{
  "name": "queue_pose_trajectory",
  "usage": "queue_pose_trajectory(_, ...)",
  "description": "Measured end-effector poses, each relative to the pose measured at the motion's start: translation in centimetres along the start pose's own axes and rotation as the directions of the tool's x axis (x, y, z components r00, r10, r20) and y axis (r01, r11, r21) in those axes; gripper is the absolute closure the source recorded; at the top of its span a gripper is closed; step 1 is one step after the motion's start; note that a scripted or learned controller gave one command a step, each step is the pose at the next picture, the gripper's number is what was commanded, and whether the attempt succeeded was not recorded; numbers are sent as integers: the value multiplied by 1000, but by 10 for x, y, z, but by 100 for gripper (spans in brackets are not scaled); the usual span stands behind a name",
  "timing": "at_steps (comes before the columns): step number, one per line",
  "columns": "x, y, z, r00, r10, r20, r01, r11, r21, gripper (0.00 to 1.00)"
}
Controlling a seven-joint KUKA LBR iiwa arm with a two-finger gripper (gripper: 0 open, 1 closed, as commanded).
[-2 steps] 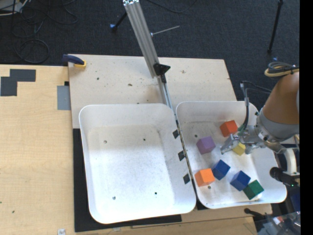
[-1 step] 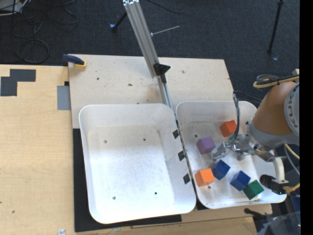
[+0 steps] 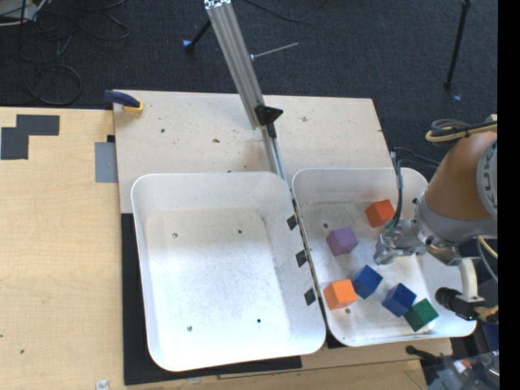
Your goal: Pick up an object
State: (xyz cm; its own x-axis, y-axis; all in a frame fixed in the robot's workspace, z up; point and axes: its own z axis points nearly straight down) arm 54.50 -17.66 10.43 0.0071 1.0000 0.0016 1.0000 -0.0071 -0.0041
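Reaching in from the right edge of the right bin [image 3: 313, 187], the arm's gripper [image 3: 390, 249] hangs low over the bin floor; whether it is released or clenched cannot be told, since the wrist hides it. Six cubes lie in this bin: an orange cube [image 3: 379, 213] near the far wall, a purple cube [image 3: 342, 240] toward the middle, a second orange cube [image 3: 340, 293] by the near-left wall, a blue cube [image 3: 367, 281] just beside it, another blue cube [image 3: 399, 298], and a green cube [image 3: 422, 314] at the near-right corner. The left bin [image 3: 142, 218] sits alongside.
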Motion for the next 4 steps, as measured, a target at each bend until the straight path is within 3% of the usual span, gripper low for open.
queue_pose_trajectory(2,8,10,-100,1000,-9,2,9,1000,-8,100)
queue_pose_trajectory(3,7,10,-123,1000,-8,2,8,1000,-5,100)
queue_pose_trajectory(4,53,8,-117,1000,-10,-1,10,1000,0,100)
